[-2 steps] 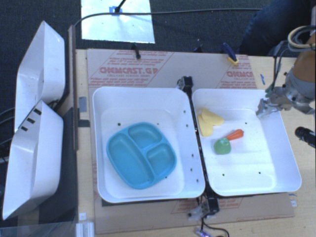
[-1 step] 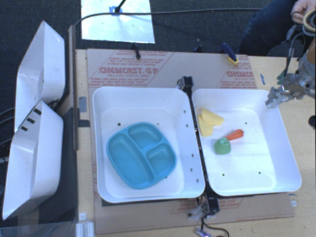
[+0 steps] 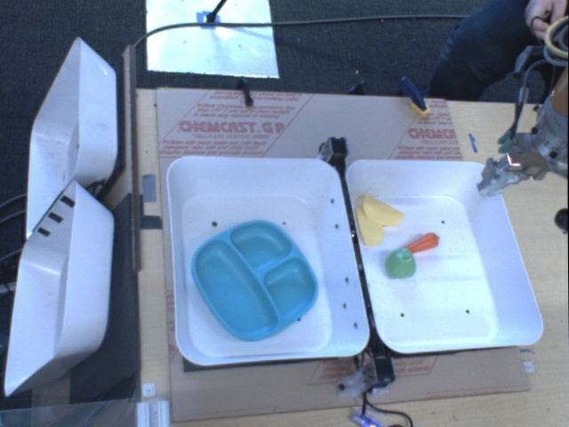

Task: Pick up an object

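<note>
hovering at the right bin's (image 3: 511,265) far right corner, the end effector (image 3: 494,182) sits at its rim.
whether it is released or clenched, i cannot tell; yellow piece (image 3: 377,218), orange carrot (image 3: 424,243) and green object (image 3: 400,263) lie in that bin's left half.

**The arm's wrist and end effector**

The end effector (image 3: 498,178) is pale grey metal, small and blocky, with a bright glint on one face; the wrist behind it is a cluster of grey and silvery parts, too blurred to tell apart; thin dark cables loop above it; a yellowish ring shows at the top right corner.
</note>
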Available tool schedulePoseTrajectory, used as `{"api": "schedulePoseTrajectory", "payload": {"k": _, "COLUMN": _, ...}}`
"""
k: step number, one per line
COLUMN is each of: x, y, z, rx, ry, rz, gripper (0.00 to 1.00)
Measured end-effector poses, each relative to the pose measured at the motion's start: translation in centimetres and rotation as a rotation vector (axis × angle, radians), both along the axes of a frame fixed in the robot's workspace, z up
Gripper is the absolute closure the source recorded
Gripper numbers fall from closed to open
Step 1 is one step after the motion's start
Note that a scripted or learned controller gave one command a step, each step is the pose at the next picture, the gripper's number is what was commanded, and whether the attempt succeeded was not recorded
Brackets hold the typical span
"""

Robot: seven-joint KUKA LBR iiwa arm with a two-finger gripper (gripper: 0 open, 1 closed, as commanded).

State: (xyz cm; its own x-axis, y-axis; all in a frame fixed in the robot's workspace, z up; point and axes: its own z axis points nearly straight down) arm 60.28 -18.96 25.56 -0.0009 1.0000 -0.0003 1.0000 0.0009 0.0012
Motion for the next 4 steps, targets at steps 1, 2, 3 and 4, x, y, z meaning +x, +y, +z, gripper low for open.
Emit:
{"api": "schedulePoseTrajectory", "payload": {"k": 1, "x": 0.3, "y": 4.6, "z": -1.2, "rx": 0.001, "ry": 0.001, "rz": 0.003, "gripper": 1.00}}
{"api": "schedulePoseTrajectory", "payload": {"k": 2, "x": -0.1, "y": 9.3, "z": -0.9, "rx": 0.001, "ry": 0.000, "rz": 0.004, "gripper": 1.00}}
{"api": "schedulePoseTrajectory", "payload": {"k": 3, "x": -0.1, "y": 15.3, "z": -2.0, "rx": 0.002, "ry": 0.001, "rz": 0.004, "gripper": 1.00}}
{"api": "schedulePoseTrajectory", "payload": {"k": 4, "x": 0.8, "y": 20.7, "z": -1.4, "rx": 0.002, "ry": 0.000, "rz": 0.003, "gripper": 1.00}}
